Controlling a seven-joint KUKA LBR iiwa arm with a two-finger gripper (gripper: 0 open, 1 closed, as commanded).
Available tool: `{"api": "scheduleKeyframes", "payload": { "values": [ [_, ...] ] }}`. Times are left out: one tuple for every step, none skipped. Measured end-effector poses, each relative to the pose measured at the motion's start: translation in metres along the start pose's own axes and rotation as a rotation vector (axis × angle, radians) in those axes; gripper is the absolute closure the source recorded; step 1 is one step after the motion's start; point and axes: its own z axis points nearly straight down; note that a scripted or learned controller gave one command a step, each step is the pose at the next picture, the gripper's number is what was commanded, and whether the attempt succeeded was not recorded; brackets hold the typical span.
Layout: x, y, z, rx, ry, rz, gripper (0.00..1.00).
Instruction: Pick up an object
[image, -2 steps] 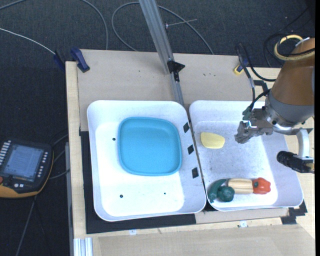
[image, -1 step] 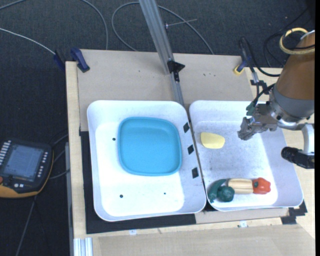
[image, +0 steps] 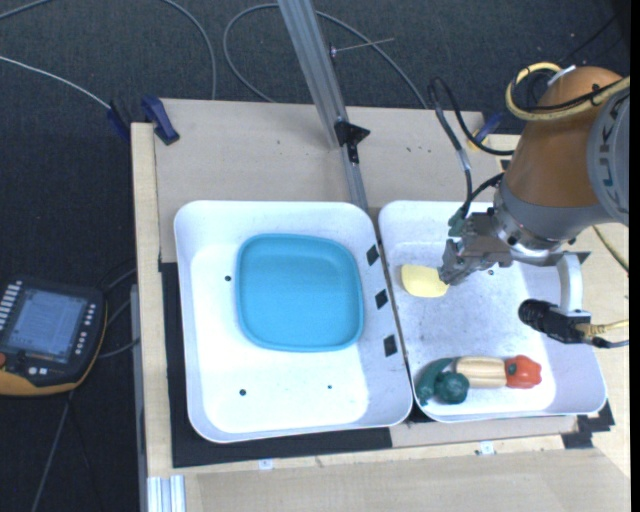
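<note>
Bench top of pale wood (image: 260, 130) carries two shallow white plastic bins side by side, and the right bin (image: 590, 385) serves as the landmark for everything below. Inside it, toward its upper left part, lies a flat pale yellow piece (image: 422, 281), roughly oval. The grey two-finger gripper (image: 456, 268) is down over that bin, its tip just beside the yellow piece on the piece's right edge; whether they touch cannot be told, and whether the jaws are open or closed cannot be told either, since the fingers are small and dark against the wrist. Nothing is visibly held between them.

Along the near wall of the right bin sit three things in a row: a dark green rounded lump (image: 443, 384) at the left corner, a tan cylinder-like piece (image: 481, 372) touching it, and a red rounded object (image: 523, 371) at the cylinder's far end. A black stubby part (image: 545, 317) on a white bracket hangs over the bin's right side.

Left of the right bin, touching it along the shared rim, stands the second white bin (image: 200, 260), which holds a light blue square plastic plate (image: 300, 291). Beyond the right bin's far left corner a slanted metal pole (image: 320, 60) rises from the bench. The grey arm with its orange band (image: 565, 130) comes in above the bin's far right side.
</note>
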Motion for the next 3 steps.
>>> {"api": "scheduleKeyframes", "payload": {
  "values": [
    [0.053, -0.005, -0.010, -0.002, 0.000, -0.001, 1.00],
    [0.095, -0.003, -0.010, 0.000, 0.000, 0.000, 1.00],
    [0.146, 0.005, -0.001, 0.000, 0.000, 0.000, 1.00]
  ]
}}
